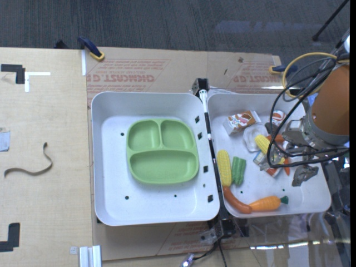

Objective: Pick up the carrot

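Note:
The carrot [266,203], orange with a green stub at its right end, lies on its side near the front wall of the right bin [322,202]. My gripper [280,152] hangs over the middle-right of that bin, behind the carrot and well apart from it. It is low among small toys, and black cables and the wrist housing partly cover it. The grey arm with its orange band [335,104] reaches in from the right.
A red sausage [236,201] touches the carrot's left end. A corn cob [224,167] and a green vegetable [238,170] lie left of centre, a snack packet [242,122] at the back. The left bin [105,166] holds a green divided plate [163,151].

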`<state>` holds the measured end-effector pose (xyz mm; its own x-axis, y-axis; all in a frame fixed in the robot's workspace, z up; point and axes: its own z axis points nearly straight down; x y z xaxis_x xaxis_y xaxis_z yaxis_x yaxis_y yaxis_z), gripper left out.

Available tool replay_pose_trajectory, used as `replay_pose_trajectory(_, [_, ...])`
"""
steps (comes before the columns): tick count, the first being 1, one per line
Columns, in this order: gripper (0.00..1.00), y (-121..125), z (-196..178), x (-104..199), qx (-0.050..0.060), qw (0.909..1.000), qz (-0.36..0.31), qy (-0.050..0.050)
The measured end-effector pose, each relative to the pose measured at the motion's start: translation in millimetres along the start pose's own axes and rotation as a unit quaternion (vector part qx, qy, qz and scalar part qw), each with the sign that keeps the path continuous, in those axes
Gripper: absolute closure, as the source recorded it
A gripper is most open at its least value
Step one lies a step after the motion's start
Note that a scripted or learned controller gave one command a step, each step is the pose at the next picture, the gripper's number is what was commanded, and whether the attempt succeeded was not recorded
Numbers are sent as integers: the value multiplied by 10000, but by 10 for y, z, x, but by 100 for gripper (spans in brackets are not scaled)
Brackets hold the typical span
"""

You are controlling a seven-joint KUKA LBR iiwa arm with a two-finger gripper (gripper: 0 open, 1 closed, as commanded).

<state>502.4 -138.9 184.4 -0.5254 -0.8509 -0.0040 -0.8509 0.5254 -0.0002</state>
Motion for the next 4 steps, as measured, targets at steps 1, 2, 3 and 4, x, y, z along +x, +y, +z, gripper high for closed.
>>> replay_pose_trajectory(1, [0, 436, -346, -276, 5, 9910, -1341, -7])
replay_pose_trajectory(2, [0, 293, 933, 2, -14, 9430, -3328, -5])
replay_pose_trajectory(3, [100, 289, 843, -35, 7, 9431, -3326, -35])
replay_pose_trajectory(4, [100, -397, 929, 145, -6, 8356, -5493, -17])
